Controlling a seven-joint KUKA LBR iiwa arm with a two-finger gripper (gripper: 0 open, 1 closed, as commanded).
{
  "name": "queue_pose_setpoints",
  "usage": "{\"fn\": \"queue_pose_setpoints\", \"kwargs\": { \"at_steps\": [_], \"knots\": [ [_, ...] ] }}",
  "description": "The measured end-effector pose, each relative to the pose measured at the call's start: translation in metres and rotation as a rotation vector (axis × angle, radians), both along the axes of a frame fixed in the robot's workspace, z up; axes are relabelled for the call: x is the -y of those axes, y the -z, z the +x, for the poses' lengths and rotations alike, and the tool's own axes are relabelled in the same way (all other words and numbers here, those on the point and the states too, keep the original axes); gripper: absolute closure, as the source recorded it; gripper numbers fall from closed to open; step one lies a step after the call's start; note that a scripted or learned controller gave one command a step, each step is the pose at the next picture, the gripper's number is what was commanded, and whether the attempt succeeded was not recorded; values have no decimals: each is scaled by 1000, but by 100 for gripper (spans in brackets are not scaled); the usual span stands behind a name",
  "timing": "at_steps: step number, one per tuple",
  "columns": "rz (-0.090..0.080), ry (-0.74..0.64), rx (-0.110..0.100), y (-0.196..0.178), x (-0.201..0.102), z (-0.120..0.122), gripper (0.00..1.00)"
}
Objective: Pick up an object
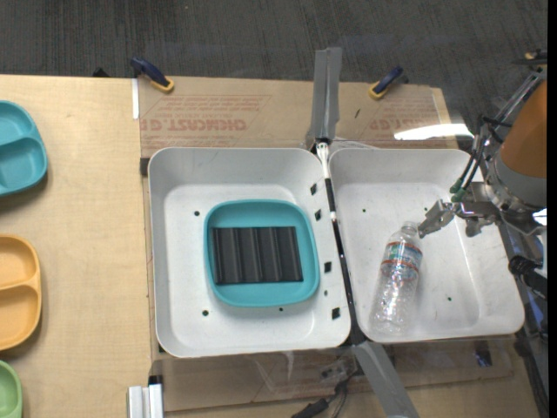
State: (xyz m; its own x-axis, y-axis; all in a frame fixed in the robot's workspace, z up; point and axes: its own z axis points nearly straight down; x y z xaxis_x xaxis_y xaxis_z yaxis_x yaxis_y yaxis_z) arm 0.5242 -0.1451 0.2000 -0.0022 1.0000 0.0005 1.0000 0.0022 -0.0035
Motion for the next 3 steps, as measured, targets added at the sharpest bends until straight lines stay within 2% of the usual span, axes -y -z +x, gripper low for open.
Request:
{"fn": "queue_pose_setpoints", "kwargs": {
  "at_steps": [1,2,3],
  "knots": [
    [-5,-267,17,100,-41,-14,0],
    [-6,-263,22,91,-40,-13,100],
    [-1,-254,2,9,-106,61,100]
  ]
}}
